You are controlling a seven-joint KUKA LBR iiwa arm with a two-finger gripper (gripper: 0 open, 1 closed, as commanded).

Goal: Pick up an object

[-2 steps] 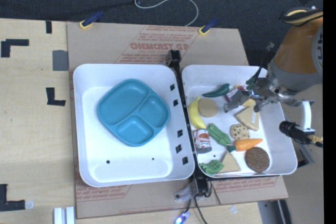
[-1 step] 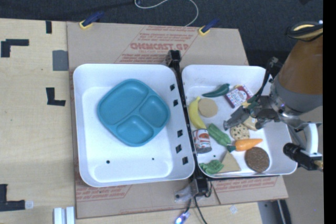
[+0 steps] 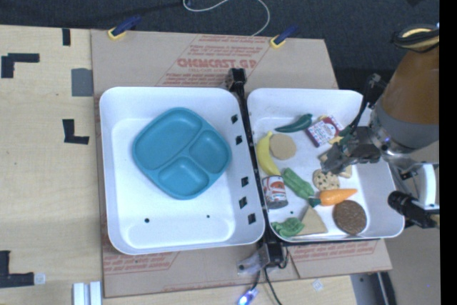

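2 white bins side by side on cardboard. Left bin (image 3: pixel 114 153) holds a blue plate (image 3: pixel 182 151) with 3 compartments. Right bin (image 3: pixel 300 95) holds the toy food – banana (image 3: pixel 265 156), tan cookie (image 3: pixel 283 147), dark green pepper (image 3: pixel 294 124), red packet (image 3: pixel 321 130), green pickle (image 3: pixel 298 183), can (image 3: pixel 275 191), carrot (image 3: pixel 335 196), brown disc (image 3: pixel 349 216), tan wedge (image 3: pixel 312 221), green leaf (image 3: pixel 287 228), chip cookie (image 3: pixel 325 178).

Gripper (image 3: pixel 341 155) sits low over the right side of the right bin, just right of the packet and above the chip cookie and carrot. Too dark and cluttered at the tip – cannot tell if it's parted or closed, and nothing is visibly held. Likely target is the chip cookie or the packet, both just beside the tip; no pick confirmed.

Arm enters from the right, wrist angled down and left into the bin, orange band (image 3: pixel 421 39) far right.

Doing the step well: pick 1 item, not the gap between 2. Center on the chip cookie, come straight down, and straddle its narrow side. The carrot touches or nearly touches it, so a sloppy descent may shove both. Flat items are hard to grip off the bin floor; the carrot or the pickle looks like an easier grasp. Lift straight up.
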